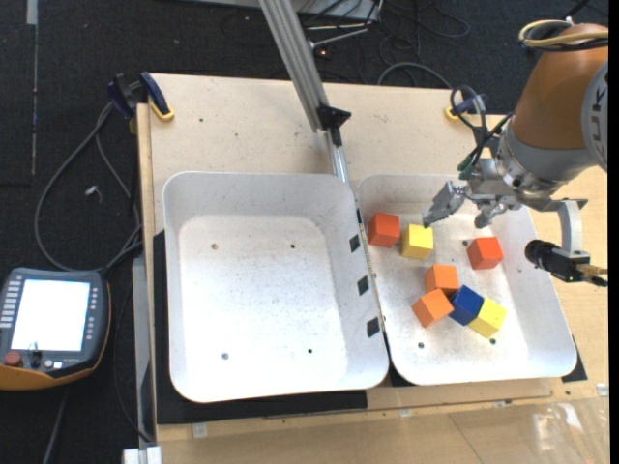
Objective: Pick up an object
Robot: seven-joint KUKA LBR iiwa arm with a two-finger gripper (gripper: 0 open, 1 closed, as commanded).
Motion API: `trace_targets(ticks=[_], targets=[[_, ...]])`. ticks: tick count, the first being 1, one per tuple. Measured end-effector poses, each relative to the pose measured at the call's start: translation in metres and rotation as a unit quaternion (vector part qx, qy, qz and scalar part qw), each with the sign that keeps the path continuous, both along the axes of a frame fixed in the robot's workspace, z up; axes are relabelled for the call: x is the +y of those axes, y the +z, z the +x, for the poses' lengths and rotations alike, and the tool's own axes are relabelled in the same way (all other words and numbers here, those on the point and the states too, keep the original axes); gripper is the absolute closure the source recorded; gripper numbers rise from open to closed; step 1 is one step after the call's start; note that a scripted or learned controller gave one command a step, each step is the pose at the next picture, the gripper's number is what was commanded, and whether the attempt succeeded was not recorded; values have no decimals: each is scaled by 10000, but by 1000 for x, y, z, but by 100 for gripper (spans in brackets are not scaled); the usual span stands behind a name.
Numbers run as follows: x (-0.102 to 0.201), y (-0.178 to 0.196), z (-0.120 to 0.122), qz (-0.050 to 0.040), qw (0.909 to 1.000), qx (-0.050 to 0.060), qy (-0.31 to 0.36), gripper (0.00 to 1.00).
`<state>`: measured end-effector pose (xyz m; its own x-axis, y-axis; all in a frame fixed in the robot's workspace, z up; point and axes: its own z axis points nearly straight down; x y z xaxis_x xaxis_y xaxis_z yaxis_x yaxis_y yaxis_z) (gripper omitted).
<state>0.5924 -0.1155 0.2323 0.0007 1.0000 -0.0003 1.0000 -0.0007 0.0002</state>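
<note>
The right bin (542, 356) holds several small cubes. An orange cube (385, 228) and a yellow cube (418, 241) lie side by side near its left wall. A red-orange cube (485, 251) sits alone to the right. Lower down, two orange cubes (443, 278) (432, 306), a blue cube (466, 304) and a second yellow cube (487, 317) form a tight cluster. My gripper (465, 210) hangs over the bin's upper part, above and between the yellow cube and the red-orange cube. Its fingers are spread open with nothing between them.
The left bin (193, 259) lies beside the right one. A slanted metal pole (295, 51) runs down to the seam between the bins. A teach pendant (48, 327) rests off the bench at left. Clamps sit at the board's far corners.
</note>
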Motion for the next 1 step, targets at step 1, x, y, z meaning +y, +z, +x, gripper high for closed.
trace_targets(ticks=[1], targets=[[0, 0, 0, 0, 10000, 0, 0, 0]])
